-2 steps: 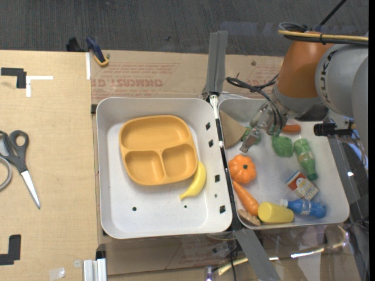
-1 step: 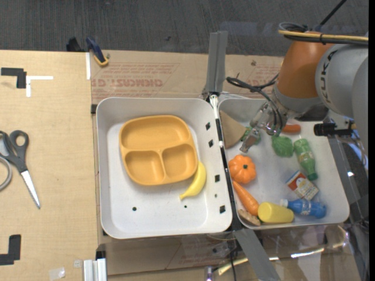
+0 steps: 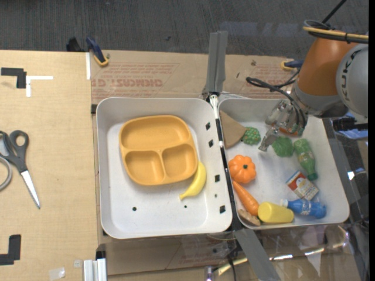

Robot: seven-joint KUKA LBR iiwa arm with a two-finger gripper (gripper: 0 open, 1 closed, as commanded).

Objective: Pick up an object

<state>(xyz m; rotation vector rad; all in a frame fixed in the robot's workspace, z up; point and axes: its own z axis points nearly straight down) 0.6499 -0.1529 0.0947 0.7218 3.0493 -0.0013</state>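
Observation:
My gripper (image 3: 274, 136) hangs over the back of the right bin (image 3: 335, 174), reaching in from the right. It sits between a green broccoli-like piece (image 3: 251, 136) on its left and a round green object (image 3: 283, 147) just to its right, close to both. A green bottle (image 3: 305, 157) lies further right. An orange pumpkin (image 3: 242, 169), a carrot (image 3: 246, 196), a yellow cylinder (image 3: 275, 213), a blue toy (image 3: 309, 209) and a small red-and-white carton (image 3: 302, 186) lie toward the bin's front. A tan wedge (image 3: 231, 132) rests by the bin's left wall.
The left bin (image 3: 111, 209) holds a yellow divided plate (image 3: 158, 150) and a banana (image 3: 196, 181). Scissors (image 3: 20, 163) lie on the bench at far left. A blue clamp (image 3: 96, 50) sits behind the bins. The arm's orange band (image 3: 319, 69) looms over the right bin's back corner.

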